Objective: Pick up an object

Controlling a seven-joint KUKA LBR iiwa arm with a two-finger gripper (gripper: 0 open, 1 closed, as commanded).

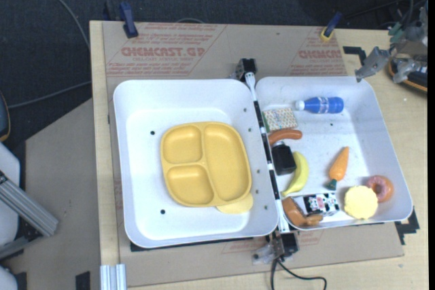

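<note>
— Which piece looked easiest to lift, working from the near edge of the right bin (387, 139) back?

— Nearest sat the yellow disc (360, 202), touching the donut (380, 187) in the near right corner; both were probably light toy plastic, but the disc looked flat and awkward to pinch. Just behind, the carrot (339, 164) lay alone on bare floor, likely stiff, light and a little slippery (I would have closed across its thick orange middle). The banana (298, 174) pressed against a black block (283, 159) at the left wall. Farthest, the blue bottle (322, 105) lay on its side near the far edge, apt to roll.

— And the gripper?

— The gripper (372, 63) hung beyond the bin's far right corner, carrying nothing I could see; its opening I couldn't tell. The carrot lay well apart from it, nearer the camera.
</note>
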